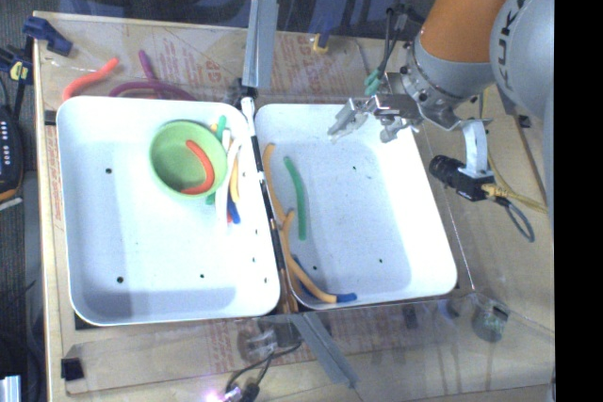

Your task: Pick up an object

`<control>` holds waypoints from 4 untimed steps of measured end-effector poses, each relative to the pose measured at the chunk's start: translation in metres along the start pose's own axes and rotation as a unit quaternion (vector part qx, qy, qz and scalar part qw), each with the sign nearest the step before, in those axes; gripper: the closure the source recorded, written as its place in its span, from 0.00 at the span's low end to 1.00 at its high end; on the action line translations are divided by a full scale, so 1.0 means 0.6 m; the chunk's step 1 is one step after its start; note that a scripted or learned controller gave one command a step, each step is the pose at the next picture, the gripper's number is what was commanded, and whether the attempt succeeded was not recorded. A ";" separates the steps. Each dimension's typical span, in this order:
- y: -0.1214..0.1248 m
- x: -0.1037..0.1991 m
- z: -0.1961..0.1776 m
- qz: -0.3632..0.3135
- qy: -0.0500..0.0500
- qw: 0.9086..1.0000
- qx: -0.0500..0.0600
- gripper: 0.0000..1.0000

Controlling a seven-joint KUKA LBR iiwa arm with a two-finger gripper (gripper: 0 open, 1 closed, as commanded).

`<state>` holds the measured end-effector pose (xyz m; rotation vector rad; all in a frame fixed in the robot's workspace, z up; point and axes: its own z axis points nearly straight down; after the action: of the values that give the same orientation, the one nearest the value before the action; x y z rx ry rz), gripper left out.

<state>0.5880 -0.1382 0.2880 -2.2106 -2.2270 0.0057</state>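
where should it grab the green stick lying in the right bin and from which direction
Probably the green stick's middle, from straight above, closing the end effector across its width. It lies flat and lengthwise on open floor, while its lower end nears the orange strands.

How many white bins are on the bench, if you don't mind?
2: the left bin holds a green bowl; the right bin, beside it, lies below the gripper.

A wooden bench (170, 42) carries two shallow white bins, the left bin (94, 231) and right bin (415, 231), side by side; an orange strip (91, 77) and purple cord (151, 89) lie on it behind the left bin
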 end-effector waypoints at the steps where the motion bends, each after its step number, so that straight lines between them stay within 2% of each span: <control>1: -0.008 0.094 0.163 0.020 0.000 1.000 0.000 0.00; 2: -0.010 0.051 0.275 -0.007 -0.002 1.000 -0.003 0.00; 3: -0.064 0.034 0.326 -0.021 -0.004 1.000 -0.002 0.00; 4: -0.062 0.036 0.308 -0.024 -0.002 1.000 -0.003 1.00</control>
<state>0.5498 -0.1168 0.1033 -2.1617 -2.2836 0.0048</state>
